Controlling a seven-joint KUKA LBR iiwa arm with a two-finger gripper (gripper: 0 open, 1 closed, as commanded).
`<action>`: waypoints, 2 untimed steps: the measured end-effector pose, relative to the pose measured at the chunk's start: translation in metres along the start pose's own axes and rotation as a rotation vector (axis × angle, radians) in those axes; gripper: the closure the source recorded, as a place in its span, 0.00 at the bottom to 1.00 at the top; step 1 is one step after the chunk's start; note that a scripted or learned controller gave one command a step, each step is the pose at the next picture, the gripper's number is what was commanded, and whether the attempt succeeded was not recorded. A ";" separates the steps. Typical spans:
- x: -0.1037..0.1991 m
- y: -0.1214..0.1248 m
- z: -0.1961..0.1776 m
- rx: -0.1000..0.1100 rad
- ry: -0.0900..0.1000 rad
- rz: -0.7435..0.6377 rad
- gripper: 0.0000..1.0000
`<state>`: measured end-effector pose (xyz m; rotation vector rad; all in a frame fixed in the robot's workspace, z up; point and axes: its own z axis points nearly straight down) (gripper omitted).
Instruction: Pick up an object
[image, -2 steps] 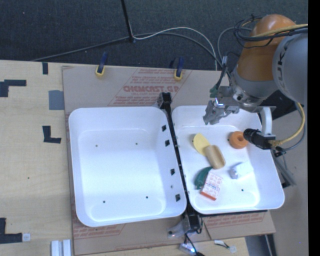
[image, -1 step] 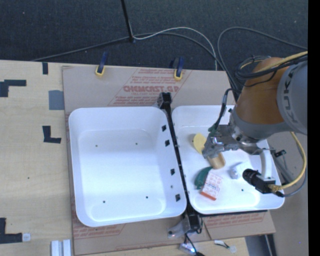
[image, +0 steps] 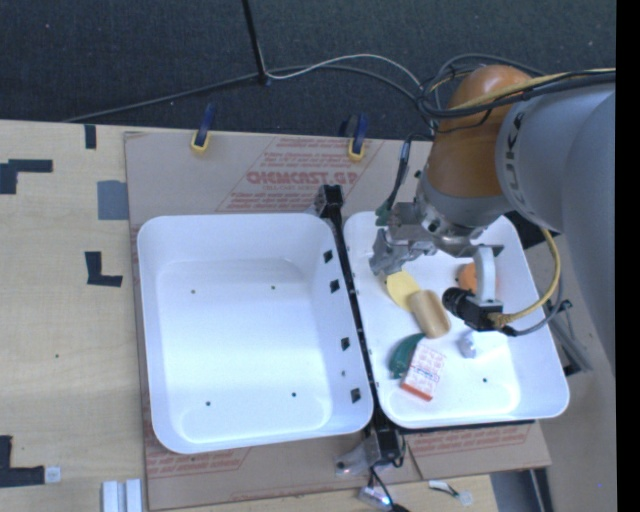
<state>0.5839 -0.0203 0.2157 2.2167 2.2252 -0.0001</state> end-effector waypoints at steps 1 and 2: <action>0.072 0.017 -0.046 -0.003 0.002 -0.003 1.00; 0.111 0.074 -0.041 0.000 0.001 0.001 1.00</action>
